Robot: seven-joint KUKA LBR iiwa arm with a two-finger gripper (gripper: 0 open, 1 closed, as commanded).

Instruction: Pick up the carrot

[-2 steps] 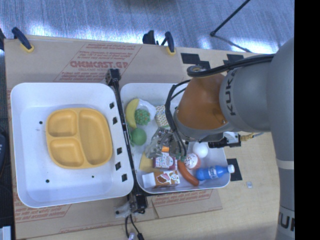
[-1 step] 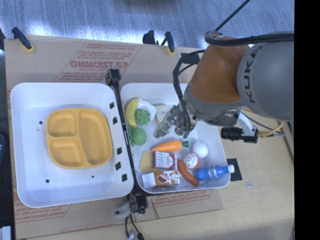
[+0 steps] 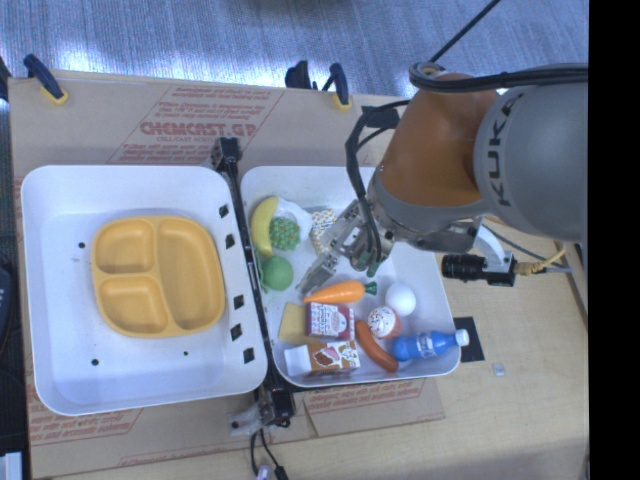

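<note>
We are hovering our gripper [image 3: 338,251] just above the carrot [image 3: 336,292]. Its fingers are standing apart, gripping nothing; a green ball [image 3: 277,272] is lying to its left.

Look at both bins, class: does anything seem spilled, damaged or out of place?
Nothing stands out. The yellow tray lies flat in the left bin; the carrot and other toy foods are crowded but inside the right bin.

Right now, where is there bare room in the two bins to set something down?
The left bin has bare floor all around the yellow divided plate, widest along its near edge. The plate's compartments hold nothing. The right bin is crowded: the carrot, egg, blue bottle and other toy foods fill it, with the gripper above them.
</note>
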